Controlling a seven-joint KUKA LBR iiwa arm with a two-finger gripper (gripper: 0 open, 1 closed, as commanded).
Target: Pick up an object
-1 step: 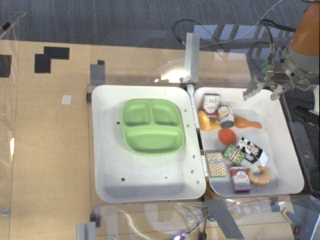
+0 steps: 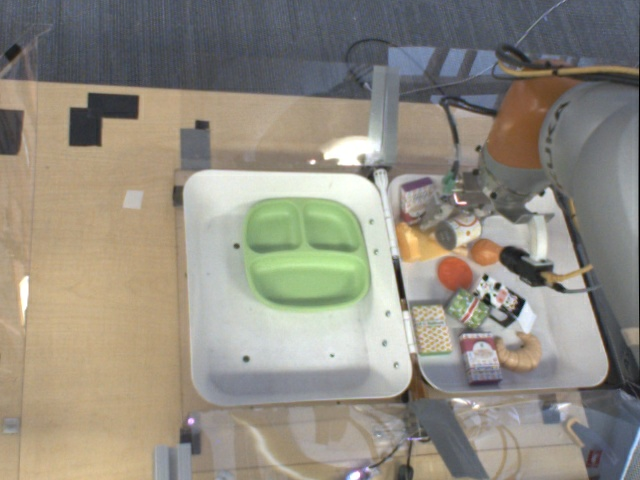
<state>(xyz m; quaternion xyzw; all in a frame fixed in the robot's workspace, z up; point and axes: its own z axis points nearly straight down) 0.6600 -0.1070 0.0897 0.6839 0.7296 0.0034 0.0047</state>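
The right bin holds several small items. Among them are a purple and white carton, a yellow wedge, a red ball and an orange ball. My gripper hangs low over the bin's far left part, between the carton and the yellow wedge. A small white round piece lies just beside it. The wrist hides the space between the fingers, and nothing can be seen held there.
Nearer the front of the right bin lie a green patterned box, a red box, a green packet, a black and white box and a tan croissant shape. The left bin carries a green divided plate.
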